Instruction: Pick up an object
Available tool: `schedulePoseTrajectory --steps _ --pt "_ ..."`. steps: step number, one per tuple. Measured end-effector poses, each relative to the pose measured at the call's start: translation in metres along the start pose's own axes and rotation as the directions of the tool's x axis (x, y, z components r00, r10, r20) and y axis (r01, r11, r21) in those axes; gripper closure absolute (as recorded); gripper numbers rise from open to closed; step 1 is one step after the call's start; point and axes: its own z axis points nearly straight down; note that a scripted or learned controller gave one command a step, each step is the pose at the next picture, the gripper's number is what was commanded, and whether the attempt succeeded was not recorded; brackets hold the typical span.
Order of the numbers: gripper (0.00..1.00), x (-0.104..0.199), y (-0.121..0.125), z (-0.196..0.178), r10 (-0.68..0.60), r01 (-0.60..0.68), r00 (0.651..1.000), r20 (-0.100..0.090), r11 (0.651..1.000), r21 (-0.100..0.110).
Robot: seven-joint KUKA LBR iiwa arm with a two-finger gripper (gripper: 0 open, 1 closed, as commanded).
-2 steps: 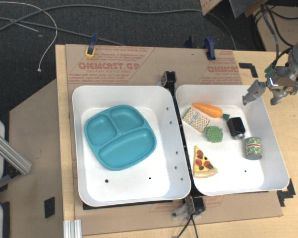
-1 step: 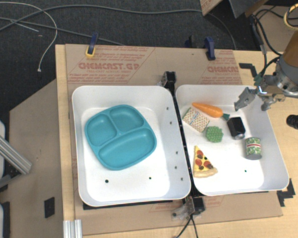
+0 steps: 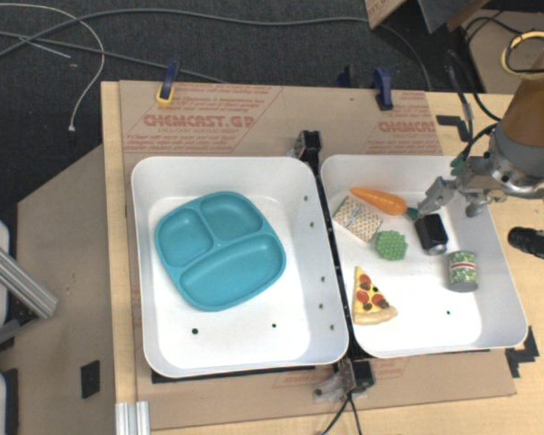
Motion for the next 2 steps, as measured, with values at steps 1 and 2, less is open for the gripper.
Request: schedulePoseTrajectory --steps 1,2 --pt "0.00 -0.004 0.001 0.043 0.000 0.000 1.000 0.000 1.000 -0.001" --pt "1.00 -0.004 0.003 0.029 0.000 0.000 1.000 0.002 1.000 -0.008"
